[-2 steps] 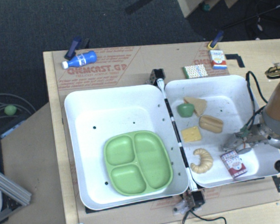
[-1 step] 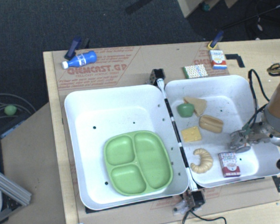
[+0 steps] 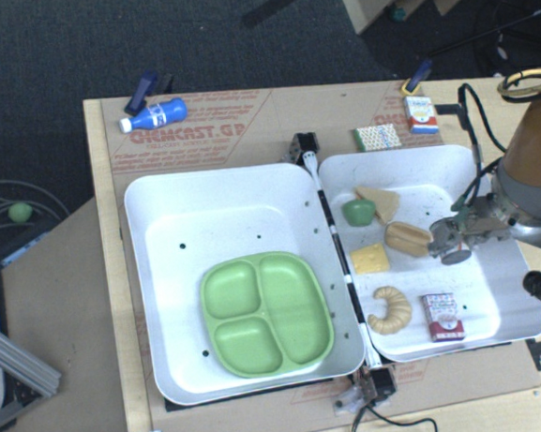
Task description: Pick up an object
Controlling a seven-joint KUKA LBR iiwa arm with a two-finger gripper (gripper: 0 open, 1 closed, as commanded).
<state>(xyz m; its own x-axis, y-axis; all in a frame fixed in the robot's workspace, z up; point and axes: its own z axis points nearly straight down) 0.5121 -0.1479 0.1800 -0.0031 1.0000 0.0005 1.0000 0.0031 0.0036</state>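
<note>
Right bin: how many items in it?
6. Beige wedge and green piece at the back, hot dog bun, yellow block, croissant, red packet in front. The tool may hide more.

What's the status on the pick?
Gripper low in right bin, beside hot dog. Nothing seen held. Cheese, croissant close by.

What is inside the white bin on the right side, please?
The right bin holds a green piece, a tan wedge, a bread roll, a yellow block, a croissant and a red packet. The gripper covers part of the floor.
</note>
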